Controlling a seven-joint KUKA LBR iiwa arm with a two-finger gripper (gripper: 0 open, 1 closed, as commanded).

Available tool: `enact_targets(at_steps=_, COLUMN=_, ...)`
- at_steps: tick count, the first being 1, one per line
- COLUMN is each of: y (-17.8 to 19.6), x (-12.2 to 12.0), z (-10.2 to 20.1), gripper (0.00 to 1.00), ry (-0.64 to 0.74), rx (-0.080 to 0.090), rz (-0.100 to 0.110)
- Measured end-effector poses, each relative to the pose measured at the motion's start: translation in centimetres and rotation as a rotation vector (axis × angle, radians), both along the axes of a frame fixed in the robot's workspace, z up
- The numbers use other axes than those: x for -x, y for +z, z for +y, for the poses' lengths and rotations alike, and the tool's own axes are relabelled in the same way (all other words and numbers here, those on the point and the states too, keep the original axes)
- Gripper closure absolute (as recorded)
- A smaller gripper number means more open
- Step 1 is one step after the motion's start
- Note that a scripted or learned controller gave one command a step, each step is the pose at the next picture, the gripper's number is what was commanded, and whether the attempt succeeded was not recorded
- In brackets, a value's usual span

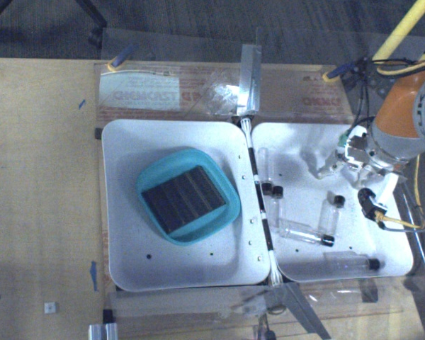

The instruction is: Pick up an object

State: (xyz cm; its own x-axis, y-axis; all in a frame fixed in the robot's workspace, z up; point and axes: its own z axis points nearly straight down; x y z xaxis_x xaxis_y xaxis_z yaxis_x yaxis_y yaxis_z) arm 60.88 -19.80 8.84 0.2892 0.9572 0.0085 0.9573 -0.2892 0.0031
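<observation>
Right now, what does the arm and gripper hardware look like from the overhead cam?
Grey arm with an orange band above the wrist. The gripper is pale metal and white. A black connector with a yellow cable hangs below the wrist.

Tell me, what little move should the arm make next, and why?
Probably a short drop toward the nearest clear vial in the right bin. The gripper hangs over that bin's upper part with nothing seen in it, and several vials lie just below it in the view, apart from the teal tray in the left bin.
</observation>
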Motion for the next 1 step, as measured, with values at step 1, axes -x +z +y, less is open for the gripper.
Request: enact_targets(at_steps=1, y=-0.02, x=3.83, z=0.18, gripper=0.00, ry=0.074, rx=0.005, rz=0.000)
